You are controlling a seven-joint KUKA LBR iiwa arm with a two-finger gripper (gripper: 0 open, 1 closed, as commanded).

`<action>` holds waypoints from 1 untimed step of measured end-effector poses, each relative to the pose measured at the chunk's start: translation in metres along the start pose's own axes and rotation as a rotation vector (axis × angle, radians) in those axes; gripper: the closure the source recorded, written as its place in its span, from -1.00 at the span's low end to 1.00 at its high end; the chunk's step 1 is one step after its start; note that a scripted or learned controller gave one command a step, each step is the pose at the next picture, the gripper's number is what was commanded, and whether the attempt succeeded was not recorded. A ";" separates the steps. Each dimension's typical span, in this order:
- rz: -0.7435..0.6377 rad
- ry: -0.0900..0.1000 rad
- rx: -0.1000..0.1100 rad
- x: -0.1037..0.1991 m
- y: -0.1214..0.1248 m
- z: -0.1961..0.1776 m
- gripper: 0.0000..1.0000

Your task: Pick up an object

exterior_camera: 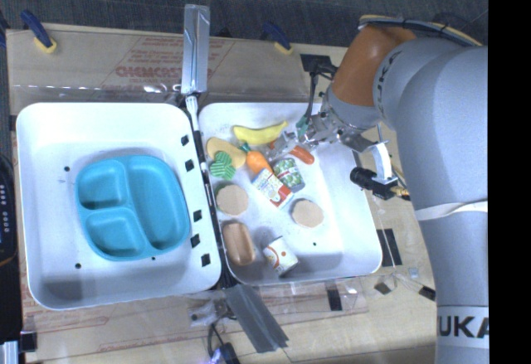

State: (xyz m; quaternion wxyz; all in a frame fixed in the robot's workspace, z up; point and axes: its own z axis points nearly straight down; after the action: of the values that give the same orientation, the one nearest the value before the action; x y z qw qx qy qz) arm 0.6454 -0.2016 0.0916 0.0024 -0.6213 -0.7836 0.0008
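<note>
The gripper (305, 132) is lowered over the right bin (353, 221), beside the banana (259, 133); its opening cannot be told, and nothing is seen held. One item should be singled out from the cluttered food. A blue tray (133, 206) is held in the left bin (37, 188).

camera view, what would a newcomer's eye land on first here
Probably the bright blue three-compartment plastic tray lying alone in the left white bin. Next, the heap of toy food in the right white bin, led by a yellow banana, with the gripper at its upper edge.
</note>
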 end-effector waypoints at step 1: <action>0.058 -0.001 0.000 -0.002 -0.025 0.000 -1.00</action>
State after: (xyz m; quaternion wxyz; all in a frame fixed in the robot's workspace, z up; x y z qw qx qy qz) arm 0.6211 -0.2089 0.0916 0.0018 -0.6437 -0.7653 0.0012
